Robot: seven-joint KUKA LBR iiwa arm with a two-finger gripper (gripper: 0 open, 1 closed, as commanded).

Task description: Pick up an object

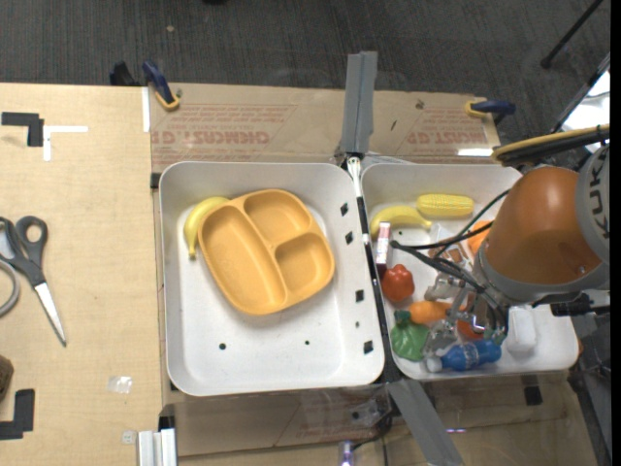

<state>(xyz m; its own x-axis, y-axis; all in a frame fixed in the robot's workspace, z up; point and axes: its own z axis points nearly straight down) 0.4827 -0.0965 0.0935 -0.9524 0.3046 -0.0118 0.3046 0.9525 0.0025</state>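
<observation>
Fingers [454, 320], state unclear amid clutter, hang just above the blue bottle [471, 355].

Arm [553, 226]: orange band covers the right bin's [427, 175] far-right portion; whatever lies under it is hidden. Arm body cut off by right edge.

Gripper [464, 320]: down among the clutter, metal parts and cables overlapping; finger state cannot be made out.

Banana [199, 223] in left bin: mostly hidden behind the yellow divided plate [264, 250], only a curved end showing.

Second banana [400, 216] in right bin: one end runs under black cables [437, 250].

Blue item [473, 356] and green item [408, 341]: too small and crowded to identify.

Scissors [37, 275] on desk [78, 357]: one handle loop cut by left edge.

Dark object [5, 377] at left edge: cropped, unidentifiable.
</observation>
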